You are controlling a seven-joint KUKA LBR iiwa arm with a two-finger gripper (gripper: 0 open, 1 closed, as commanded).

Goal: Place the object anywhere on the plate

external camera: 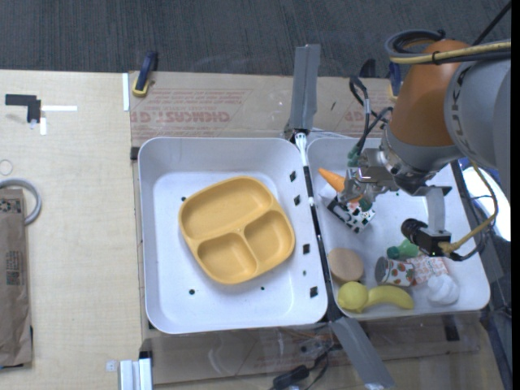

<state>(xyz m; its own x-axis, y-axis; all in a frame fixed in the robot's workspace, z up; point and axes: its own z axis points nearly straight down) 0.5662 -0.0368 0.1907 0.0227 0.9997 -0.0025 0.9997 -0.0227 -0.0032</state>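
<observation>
A yellow plate (236, 230) with three compartments lies in the left bin (162, 299). My gripper (355, 195) hangs low in the right bin (475, 287), near its left wall. Directly under it is a small black-and-white spotted toy (355, 213), which touches or nearly touches the gripper's tip. An orange carrot (331, 178) lies just to the left of the gripper, partly hidden by it.
In the front of the right bin lie a tan round disc (346, 262), a yellow banana-like toy (372, 297), a red-spotted white item (398, 272), a green piece (402, 251) and a white lump (441, 288). A grey divider (305, 96) stands between the bins.
</observation>
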